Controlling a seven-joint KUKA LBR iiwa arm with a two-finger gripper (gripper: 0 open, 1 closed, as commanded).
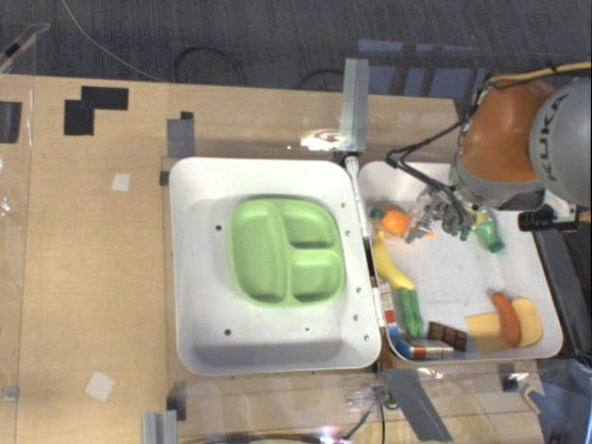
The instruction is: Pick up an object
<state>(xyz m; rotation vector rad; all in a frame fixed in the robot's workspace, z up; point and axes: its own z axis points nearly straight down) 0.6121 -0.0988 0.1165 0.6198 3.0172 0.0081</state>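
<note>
My gripper (427,222) hangs low over the back of the right bin (462,271), just right of an orange carrot-like toy (395,221). A yellow banana (390,265) lies along the bin's left wall, with a green pickle-like piece (411,311) below it. At the front sit a chocolate bar (448,335), a red-and-white tube (427,349) and a hot dog on a yellow bun (505,322). A green bottle (487,232) lies at the back right under the arm. Nothing shows between the fingers.
The left bin (194,340) holds a green divided plate (285,251). A metal post (353,104) stands behind the ridge between the bins. The arm's orange band (499,137) overhangs the right bin's back corner.
</note>
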